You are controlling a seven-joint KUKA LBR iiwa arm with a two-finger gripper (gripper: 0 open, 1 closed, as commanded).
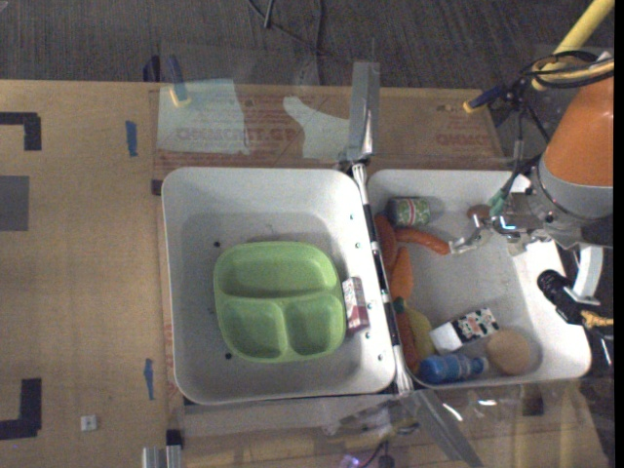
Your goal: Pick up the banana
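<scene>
The banana (420,329) is a small yellow piece lying near the left wall of the right bin (507,281), towards the front. It is wedged between an orange carrot-like piece (400,273) and a white bottle (466,327). My gripper (472,233) hangs over the back middle of the right bin, beside the end of an orange-red sausage (423,241). It is well behind the banana and to its right, and nothing shows as held in it. The grey arm with its orange band (583,135) comes in from the right.
A green can (411,211) lies at the back of the right bin. A blue bottle (451,368) and a brown round item (511,351) lie at the front. The left bin (195,213) holds a green divided plate (280,298) and a small wrapped bar (354,303).
</scene>
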